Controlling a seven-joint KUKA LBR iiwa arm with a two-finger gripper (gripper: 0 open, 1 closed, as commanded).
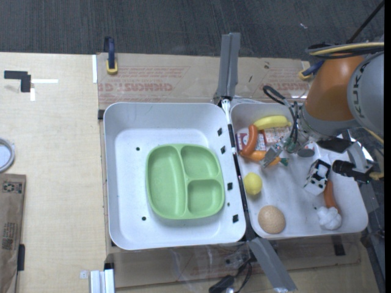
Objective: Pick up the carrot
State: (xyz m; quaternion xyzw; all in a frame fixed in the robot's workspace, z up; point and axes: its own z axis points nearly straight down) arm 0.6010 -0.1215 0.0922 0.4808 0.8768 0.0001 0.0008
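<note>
- The carrot [271, 158], as I read it, is the short orange piece in the upper left part of the right bin [351, 224]. It lies just beside a red-and-white packet [260, 140] and a curved orange-red sausage [247, 144].
- The gripper [283, 149] sits right at the carrot's upper right end. It is too small and too cluttered here to tell how far it is spread, or whether anything is between its tips.
- Main risk: the carrot is crowded. A close there could take the packet's edge or the sausage with it, or instead of it.
- Second risk: the carrot lies at a slant. A pinch near one end could let it pivot and slide out on the lift.
- Third risk: a similar orange stick [330, 193] lies well apart on the right, touching a white tuft [330, 218], so a program could mistake which of the two is the target.
- The banana [272, 122] above and the lemon [252, 183] below are near enough to be nudged.
- The arm [335, 96] comes in from the right over the bin's far corner, its orange band high and the wrist pointing down and leftward toward the carrot.
- The left bin [122, 163], holding a green divided tray [157, 188], sits apart from all this on the bench [49, 163].
</note>
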